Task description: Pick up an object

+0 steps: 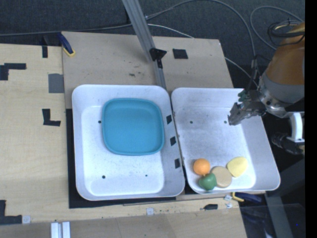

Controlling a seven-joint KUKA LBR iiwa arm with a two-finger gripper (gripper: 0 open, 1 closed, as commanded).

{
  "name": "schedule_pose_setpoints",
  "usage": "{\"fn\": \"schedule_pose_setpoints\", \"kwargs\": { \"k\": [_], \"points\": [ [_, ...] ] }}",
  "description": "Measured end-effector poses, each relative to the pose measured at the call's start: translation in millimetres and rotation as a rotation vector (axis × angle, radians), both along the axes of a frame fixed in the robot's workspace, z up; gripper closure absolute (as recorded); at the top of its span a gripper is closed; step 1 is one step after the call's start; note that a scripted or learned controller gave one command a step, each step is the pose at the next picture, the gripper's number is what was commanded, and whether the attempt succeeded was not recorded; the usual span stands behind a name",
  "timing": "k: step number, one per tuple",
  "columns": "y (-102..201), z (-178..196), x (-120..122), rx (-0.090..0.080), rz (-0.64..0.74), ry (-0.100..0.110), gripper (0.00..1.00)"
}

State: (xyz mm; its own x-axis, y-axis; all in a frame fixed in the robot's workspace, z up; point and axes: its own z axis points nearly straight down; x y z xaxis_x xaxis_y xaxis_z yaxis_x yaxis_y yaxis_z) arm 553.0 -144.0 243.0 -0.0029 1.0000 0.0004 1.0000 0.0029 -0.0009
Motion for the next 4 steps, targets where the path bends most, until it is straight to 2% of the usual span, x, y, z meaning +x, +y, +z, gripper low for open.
{"fn": "schedule_pose_setpoints", "kwargs": {
  "k": [3, 4],
  "points": [
    [158.2, -30.3, -13.0, 0.0, 0.0, 0.0, 1.0],
    [209.3, -14.9, -17.2, 0.0, 0.001, -0.001, 1.0]
  ]
}}
